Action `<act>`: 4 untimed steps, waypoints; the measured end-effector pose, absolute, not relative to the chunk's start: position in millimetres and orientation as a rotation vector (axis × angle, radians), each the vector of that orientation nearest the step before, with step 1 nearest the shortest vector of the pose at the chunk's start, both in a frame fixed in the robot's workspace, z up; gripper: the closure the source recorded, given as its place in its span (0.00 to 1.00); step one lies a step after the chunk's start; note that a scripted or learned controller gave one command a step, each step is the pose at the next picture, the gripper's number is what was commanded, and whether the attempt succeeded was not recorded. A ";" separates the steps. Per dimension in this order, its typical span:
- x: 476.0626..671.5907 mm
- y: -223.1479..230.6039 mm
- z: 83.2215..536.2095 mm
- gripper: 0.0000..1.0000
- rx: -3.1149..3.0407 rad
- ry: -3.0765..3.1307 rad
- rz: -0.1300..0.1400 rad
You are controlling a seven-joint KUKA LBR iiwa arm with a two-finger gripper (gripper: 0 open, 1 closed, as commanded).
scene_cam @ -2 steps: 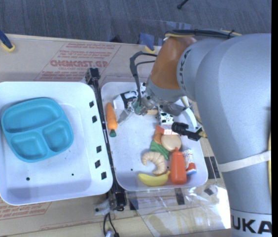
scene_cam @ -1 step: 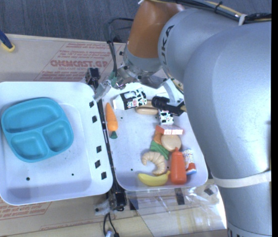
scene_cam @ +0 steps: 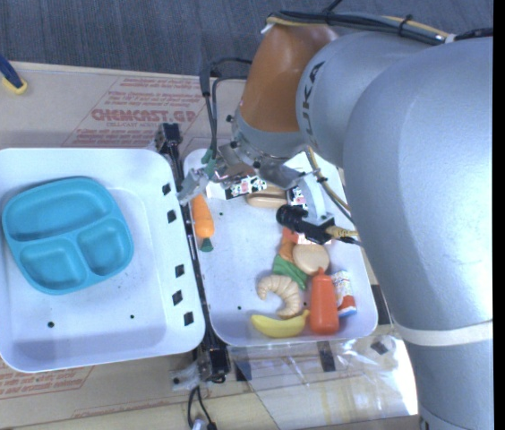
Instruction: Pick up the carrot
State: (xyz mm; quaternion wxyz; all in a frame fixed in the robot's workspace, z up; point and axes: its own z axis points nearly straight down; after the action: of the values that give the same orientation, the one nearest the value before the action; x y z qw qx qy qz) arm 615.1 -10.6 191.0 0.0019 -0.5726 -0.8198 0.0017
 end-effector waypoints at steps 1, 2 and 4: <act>594.4 -32.6 190.6 0.00 -2.065 -2.361 0.007; 565.3 -112.2 90.5 0.00 -2.122 -2.314 0.007; 589.4 -93.5 91.4 0.00 -2.695 -1.610 0.003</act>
State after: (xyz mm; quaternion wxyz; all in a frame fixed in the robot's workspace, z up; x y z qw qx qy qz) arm 589.4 -93.5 91.4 0.0011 -0.8586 -0.5127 0.0009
